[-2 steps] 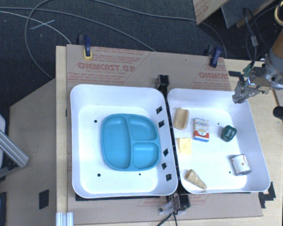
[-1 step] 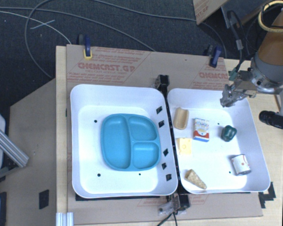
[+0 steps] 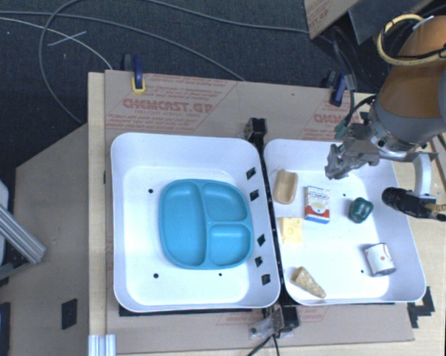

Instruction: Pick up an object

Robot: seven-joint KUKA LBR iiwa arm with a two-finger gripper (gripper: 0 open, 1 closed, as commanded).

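Cardboard [image 3: 212,99] printed with red lettering covers the bench, clamped at its far edge, with dark carpet and loose grey cables [image 3: 74,27] beyond. Two white bins sit side by side: the left bin [image 3: 126,206] holds a blue divided plate [image 3: 205,223]; the right bin [image 3: 405,240] holds the small items. The gripper [image 3: 340,165] hangs over the right bin's far part, nothing visibly between its fingers; whether they are spread or closed I cannot tell. Just below it and to the camera's left stands a small carton [image 3: 317,204], white with red and blue print. Near it lie a tan bread piece [image 3: 284,186], a yellow cheese square [image 3: 291,230], a tan wedge [image 3: 308,282], a dark green object [image 3: 359,210] and a small white can [image 3: 379,258].
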